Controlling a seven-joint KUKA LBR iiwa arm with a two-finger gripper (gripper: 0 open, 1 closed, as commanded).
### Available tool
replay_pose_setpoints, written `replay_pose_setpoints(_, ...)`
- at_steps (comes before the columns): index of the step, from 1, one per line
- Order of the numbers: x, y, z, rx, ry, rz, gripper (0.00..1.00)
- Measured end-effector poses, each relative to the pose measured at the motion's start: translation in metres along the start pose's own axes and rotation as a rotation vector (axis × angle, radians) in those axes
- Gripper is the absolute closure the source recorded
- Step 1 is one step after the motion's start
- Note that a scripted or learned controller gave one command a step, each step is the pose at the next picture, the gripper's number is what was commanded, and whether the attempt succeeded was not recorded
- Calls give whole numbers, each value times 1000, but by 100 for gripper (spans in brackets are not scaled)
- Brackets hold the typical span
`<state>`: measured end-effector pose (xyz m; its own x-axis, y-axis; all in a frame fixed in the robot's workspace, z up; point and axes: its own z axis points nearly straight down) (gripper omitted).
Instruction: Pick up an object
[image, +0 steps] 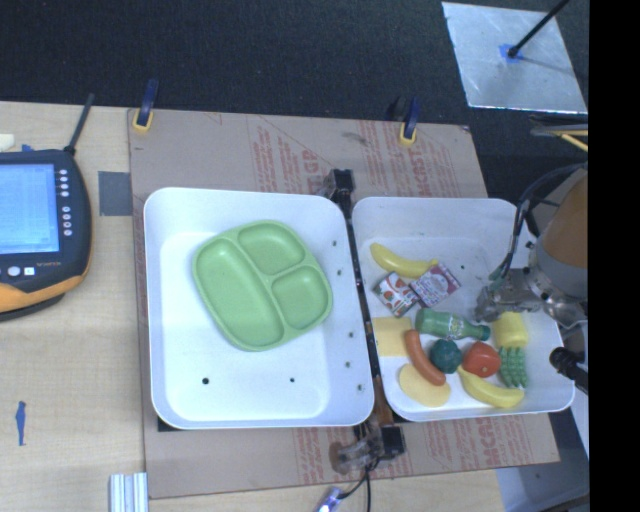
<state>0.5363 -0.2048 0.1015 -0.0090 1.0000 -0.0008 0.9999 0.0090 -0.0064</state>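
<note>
Toy food crowding right bin's near edge

This is a robotics lab. A teach pendant with a lit screen and a row of buttons lies on the wooden bench. Two white bins sit on a cardboard sheet held down by clamps. One bin holds a green divided plate, the other toy food. Dark carpet lies beyond.
</note>
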Motion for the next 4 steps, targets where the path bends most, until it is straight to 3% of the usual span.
replay_pose_setpoints(1, 45, 9, -31, -5, -1, 2, 100)
replay_pose_setpoints(2, 44, 9, -31, -5, -1, 3, 0)
replay_pose_setpoints(3, 100, -60, 11, -1, 2, 5, 0)
replay_pose_setpoints(4, 99, -60, 1, 1, 1, 2, 100)
